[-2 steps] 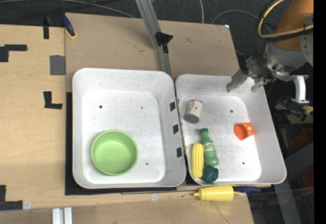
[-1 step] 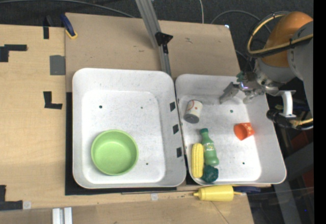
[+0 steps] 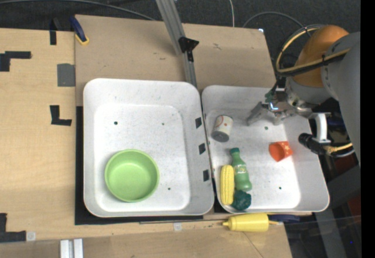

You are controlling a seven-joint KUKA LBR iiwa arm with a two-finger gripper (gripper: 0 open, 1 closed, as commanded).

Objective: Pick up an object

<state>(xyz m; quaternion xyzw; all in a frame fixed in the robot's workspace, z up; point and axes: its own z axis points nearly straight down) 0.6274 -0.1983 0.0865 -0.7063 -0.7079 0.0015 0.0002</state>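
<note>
The pincer [image 3: 268,111] hangs low over the upper part of the right bin [image 3: 304,195], its two fingers spread apart with nothing between them. An orange block [image 3: 280,150] lies just below it in the same bin, apart from the fingers. A small grey cup [image 3: 221,128] lies on its side near the bin's left wall. Lower down, a green bottle [image 3: 239,173] and a corn cob [image 3: 227,184] lie side by side, seemingly touching. The left bin [image 3: 117,95] holds a green bowl [image 3: 132,175]. A yellow bottle [image 3: 249,223] rests on the worktop [image 3: 35,133] beneath the right bin.
</note>
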